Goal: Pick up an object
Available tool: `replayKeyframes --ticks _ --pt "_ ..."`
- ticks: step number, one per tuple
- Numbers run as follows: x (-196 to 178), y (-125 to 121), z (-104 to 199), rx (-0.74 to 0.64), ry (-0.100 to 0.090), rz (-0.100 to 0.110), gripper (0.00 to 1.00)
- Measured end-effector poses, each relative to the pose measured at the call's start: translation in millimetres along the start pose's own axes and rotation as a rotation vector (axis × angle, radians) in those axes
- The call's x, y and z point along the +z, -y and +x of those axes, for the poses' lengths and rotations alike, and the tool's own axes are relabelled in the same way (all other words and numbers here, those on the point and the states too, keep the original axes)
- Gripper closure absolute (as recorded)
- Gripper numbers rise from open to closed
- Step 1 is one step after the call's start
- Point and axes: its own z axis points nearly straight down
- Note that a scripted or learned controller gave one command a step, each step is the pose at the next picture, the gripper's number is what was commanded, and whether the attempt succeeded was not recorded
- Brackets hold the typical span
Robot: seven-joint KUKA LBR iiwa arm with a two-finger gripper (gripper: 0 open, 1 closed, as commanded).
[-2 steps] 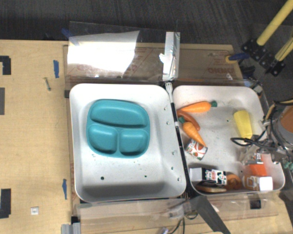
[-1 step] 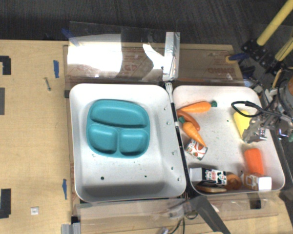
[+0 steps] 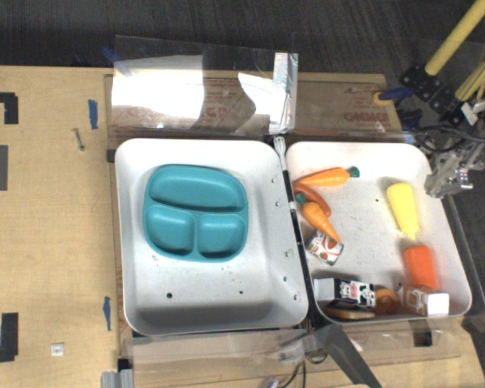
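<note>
The right bin (image 3: 364, 217) holds several toy foods. A carrot with a green tip (image 3: 327, 178) lies at its back left, with a second carrot (image 3: 319, 221) just in front. A yellow piece (image 3: 402, 207) and an orange cylinder (image 3: 420, 265) lie along the right side. A small red and white can (image 3: 325, 249) sits near the left wall. A black and white carton (image 3: 354, 292) rests at the front. My gripper (image 3: 450, 176) hangs at the bin's far right rim, level with the yellow piece and to its right, apart from every object.
The left bin (image 3: 145, 289) carries a teal divided plate (image 3: 196, 210). A clear plastic sheet (image 3: 202, 95) stands behind the bins. Yellow rods and cables (image 3: 457, 35) crowd the top right corner. A brown item (image 3: 385, 301) and a white block (image 3: 436, 304) sit at the right bin's front.
</note>
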Motion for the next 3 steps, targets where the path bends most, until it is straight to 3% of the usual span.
replayKeyframes --ticks 1,2,3 --pt "154 2 -59 -0.012 -0.019 -0.005 1.0" --pt "9 12 -109 -0.023 0.011 0.002 1.0" --pt "49 -32 -99 0.002 -0.008 -0.004 1.0"
